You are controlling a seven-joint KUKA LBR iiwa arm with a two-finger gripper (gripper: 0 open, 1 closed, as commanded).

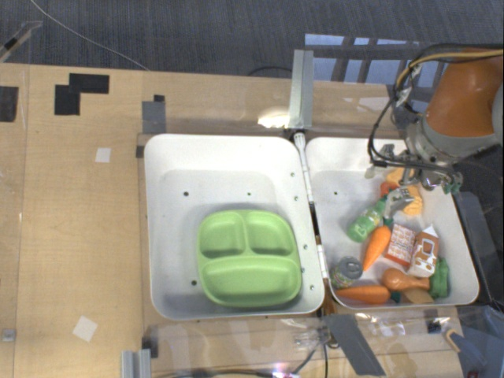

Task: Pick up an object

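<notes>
Reaching in from the right, the grey arm with its orange band was seen above the upper part of the right bin. The gripper hung low over the toys there, close to an orange and yellow item near the bin's far wall. How wide the jaws stood could not be told, as they were hidden by the wrist and cables; nothing was clearly shown between them.

The right bin was crowded. A green bottle lay tilted beside a carrot. A red and white packet and a small white and brown carton lay just beside each other; printing was visible on both, but too small to be read. A round grey tin, a long orange piece, a second orange piece and a dark green item were gathered along the near wall.

In the left bin a green divided plate was resting flat. Black patches were marked on the tabletop.
</notes>
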